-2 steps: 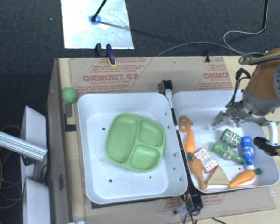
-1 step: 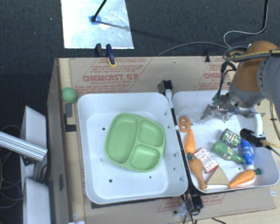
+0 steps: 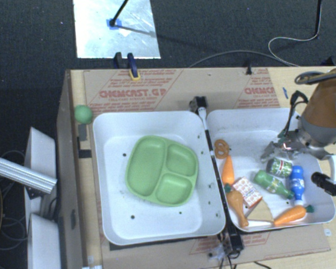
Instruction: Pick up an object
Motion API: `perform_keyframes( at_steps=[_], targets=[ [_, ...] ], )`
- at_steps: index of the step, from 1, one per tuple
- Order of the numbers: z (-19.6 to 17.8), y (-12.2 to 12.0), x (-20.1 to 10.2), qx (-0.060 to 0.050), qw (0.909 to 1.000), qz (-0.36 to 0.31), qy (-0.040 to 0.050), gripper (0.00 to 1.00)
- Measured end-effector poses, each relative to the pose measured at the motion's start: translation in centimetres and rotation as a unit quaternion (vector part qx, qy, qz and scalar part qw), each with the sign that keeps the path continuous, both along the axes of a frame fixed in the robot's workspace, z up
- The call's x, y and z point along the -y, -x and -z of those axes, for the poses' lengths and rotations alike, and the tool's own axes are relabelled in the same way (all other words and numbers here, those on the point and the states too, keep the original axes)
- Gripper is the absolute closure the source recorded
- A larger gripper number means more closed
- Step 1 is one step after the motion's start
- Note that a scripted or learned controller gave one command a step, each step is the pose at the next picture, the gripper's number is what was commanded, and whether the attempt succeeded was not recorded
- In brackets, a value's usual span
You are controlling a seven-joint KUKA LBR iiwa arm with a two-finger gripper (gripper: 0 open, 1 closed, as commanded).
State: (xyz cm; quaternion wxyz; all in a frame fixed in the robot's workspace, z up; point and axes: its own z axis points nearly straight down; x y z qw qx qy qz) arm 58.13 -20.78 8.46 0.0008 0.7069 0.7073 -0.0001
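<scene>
My gripper (image 3: 278, 149) hangs low over the right bin (image 3: 251, 124), in its right half, with the grey and orange arm (image 3: 324, 114) reaching in from the right. Just below it in the view lies a small green can (image 3: 281, 167). Beside the can are a green bottle (image 3: 273, 184) and a blue bottle (image 3: 297, 183). Further left lie a pretzel (image 3: 220, 149), an orange carrot (image 3: 228, 168), a brown drumstick (image 3: 237, 203) and a red-and-white box (image 3: 248, 191). A second carrot (image 3: 290, 214) lies near the front wall. Nothing shows in the gripper's grasp.
The left bin (image 3: 116, 218) bears a light green divided plate (image 3: 161, 171). A green ball (image 3: 83, 113) sits on the bench at the far left. A clamp (image 3: 199, 105) stands at the back between the bins. A tan wedge (image 3: 263, 212) lies by the front carrot.
</scene>
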Motion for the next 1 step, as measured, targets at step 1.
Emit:
perform_keyframes(
  at_steps=[1],
  targets=[
    [-0.06, -5.05, -2.59, 0.001, 1.0000, -0.002, -0.0002, 0.00]
  ],
)
